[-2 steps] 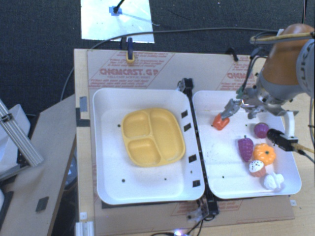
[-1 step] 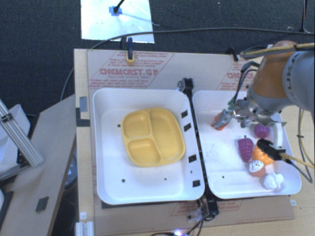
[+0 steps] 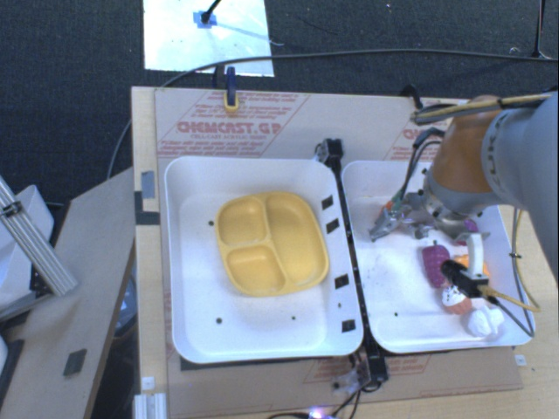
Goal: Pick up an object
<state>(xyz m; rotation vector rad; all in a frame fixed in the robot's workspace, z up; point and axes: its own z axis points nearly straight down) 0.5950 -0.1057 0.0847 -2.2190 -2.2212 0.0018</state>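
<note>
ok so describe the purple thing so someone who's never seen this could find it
Of the two white bins, take the right bin. Toward its right side lies a cluster of small items, the purple object at its left edge. Its neighbours are an orange piece and white pieces, so colour singles it out.

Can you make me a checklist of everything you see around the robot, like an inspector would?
Surface: bench with left bin and right bin side by side.
Job's things: yellow plate in left bin; purple object, orange piece and white lump in right bin.
Clutter: blue clamp at bench's back edge.
Grippers: gripper over right bin's left side.
Cables: black cable across floor.
Surroundings: dark floor, white sheet.
</note>
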